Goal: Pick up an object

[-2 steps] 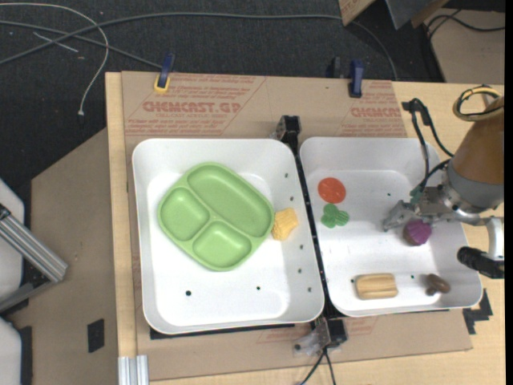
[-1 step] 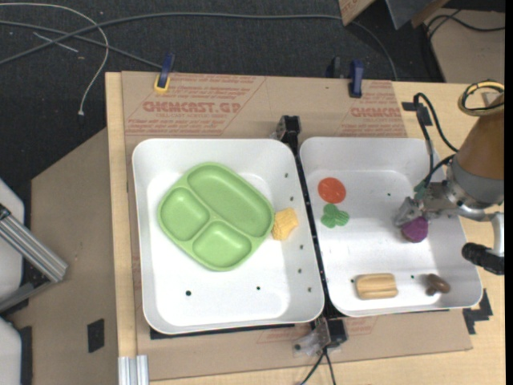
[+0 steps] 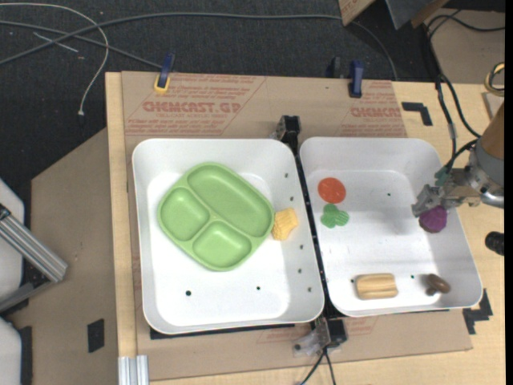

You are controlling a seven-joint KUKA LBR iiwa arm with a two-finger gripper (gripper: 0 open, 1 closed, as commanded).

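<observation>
Two white bins sit side by side on a brown cardboard bench, and we look down on them from above. Both bins are shallow, smooth and a bit shiny, with rounded corners.

In the left bin (image 3: 160, 295) we see a green plate (image 3: 215, 215). It looks like smooth plastic and has three rounded hollows in it. Just beside its right edge, touching or almost touching, lies a small yellow lump (image 3: 284, 224) with a bumpy shape.

In the right bin (image 3: 377, 163) we see five small things. A flat round orange piece (image 3: 332, 189) lies near the left wall, and a little green leafy piece (image 3: 335, 216) sits just below it. A tan block (image 3: 375, 286) shaped like a small loaf lies near the front wall. A small brown lump (image 3: 437, 285) sits in the front right corner.

A round purple thing (image 3: 434, 219) rests by the right wall of the right bin. The gripper (image 3: 435, 199) is right above it, at the end of the grey arm coming in from the right. The grey metal tips come down to the top of the purple thing, but we cannot tell if they are spread apart or pinching it.

Two blue clamps (image 3: 166, 70) hold the back edge of the cardboard.
</observation>
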